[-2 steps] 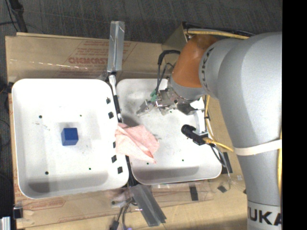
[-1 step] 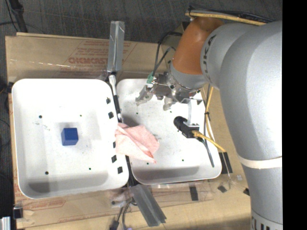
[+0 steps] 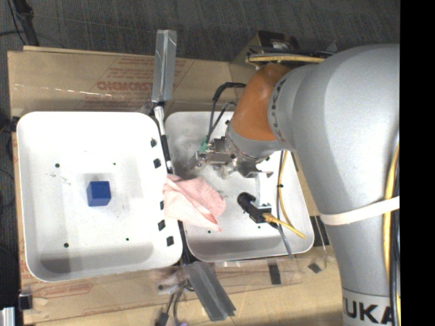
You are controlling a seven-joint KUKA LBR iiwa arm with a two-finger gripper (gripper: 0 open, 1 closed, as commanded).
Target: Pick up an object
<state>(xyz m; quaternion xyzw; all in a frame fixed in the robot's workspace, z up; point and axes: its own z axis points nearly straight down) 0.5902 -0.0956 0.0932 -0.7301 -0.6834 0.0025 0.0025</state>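
A blue cube (image 3: 99, 193) sits near the middle of the left bin (image 3: 41, 141). A crumpled pink cloth (image 3: 194, 201) lies in the right bin (image 3: 231, 246), draped against its left wall and partly over the rim between the bins. My gripper (image 3: 216, 156) hangs low over the right bin's upper middle, just above and to the right of the cloth. The grey arm with its orange band (image 3: 255, 111) covers much of the right bin's far and right side.
The bins rest on a brown cardboard sheet (image 3: 81, 73). A grey metal bar (image 3: 163, 63) stands behind the gap between the bins. Black clips (image 3: 163, 212) line the shared rim.
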